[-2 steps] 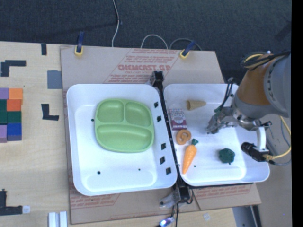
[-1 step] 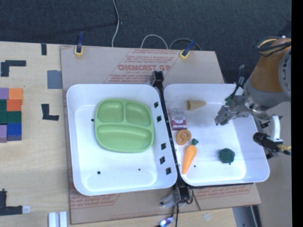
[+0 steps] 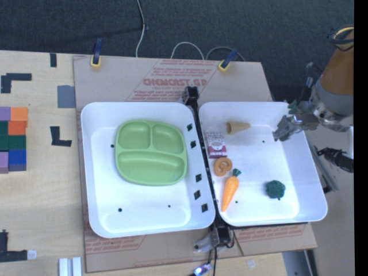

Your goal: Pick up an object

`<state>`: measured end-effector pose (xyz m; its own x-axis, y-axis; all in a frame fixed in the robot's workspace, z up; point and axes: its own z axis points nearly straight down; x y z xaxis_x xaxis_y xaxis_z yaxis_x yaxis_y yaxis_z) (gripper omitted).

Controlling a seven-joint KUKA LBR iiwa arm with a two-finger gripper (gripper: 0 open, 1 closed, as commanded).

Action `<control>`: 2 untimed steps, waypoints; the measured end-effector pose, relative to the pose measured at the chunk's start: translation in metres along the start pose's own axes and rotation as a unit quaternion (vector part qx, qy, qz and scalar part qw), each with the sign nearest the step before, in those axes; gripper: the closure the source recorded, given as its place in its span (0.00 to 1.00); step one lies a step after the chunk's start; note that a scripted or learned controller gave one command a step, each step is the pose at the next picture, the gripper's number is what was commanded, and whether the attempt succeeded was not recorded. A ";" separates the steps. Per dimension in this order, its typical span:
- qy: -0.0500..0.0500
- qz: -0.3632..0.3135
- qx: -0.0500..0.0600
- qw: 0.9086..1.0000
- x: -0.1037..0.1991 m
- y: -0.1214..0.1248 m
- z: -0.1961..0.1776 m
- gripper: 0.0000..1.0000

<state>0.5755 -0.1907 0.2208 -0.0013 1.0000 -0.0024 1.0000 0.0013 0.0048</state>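
**Tool at right bin's upper right edge; objects lying free in the bin**

The arm (image 3: pixel 336 79) enters from the right, its orange band visible above the grey wrist. The tool (image 3: pixel 283 130) sits over the upper right part of the right bin (image 3: pixel 305 180), close to the bin's right wall. Whether it is spread or pressed together cannot be told from this angle; nothing is seen between its tips.

Contents of the right bin, all resting on the bin floor and apart from the tool:
- an ice-cream cone (image 3: pixel 237 127) lying on its side near the top, left of the tool;
- a small pink-and-white carton (image 3: pixel 216 144) just beside the divider between the bins;
- a bagel-like ring (image 3: pixel 223 166) directly below the carton;
- a toy carrot (image 3: pixel 230 191) touching or nearly touching the ring, lying at a slant with its green top up;
- a dark green broccoli piece (image 3: pixel 275 189) towards the lower right, well apart from the others.

The left bin (image 3: pixel 98 211) holds a green sectioned plate (image 3: pixel 152 153). Both bins sit on a cardboard sheet (image 3: pixel 172 82) on the tabletop (image 3: pixel 40 211), with coloured blocks (image 3: pixel 14 140) at the far left.
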 end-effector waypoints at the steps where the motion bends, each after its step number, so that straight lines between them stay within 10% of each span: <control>1: 0.000 0.000 0.000 1.000 0.000 0.002 -0.054 1.00; 2: 0.002 -0.003 0.002 1.000 0.052 0.011 -0.057 1.00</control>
<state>0.5860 -0.1381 0.2777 -0.0064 1.0000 0.0006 1.0000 0.0064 0.0005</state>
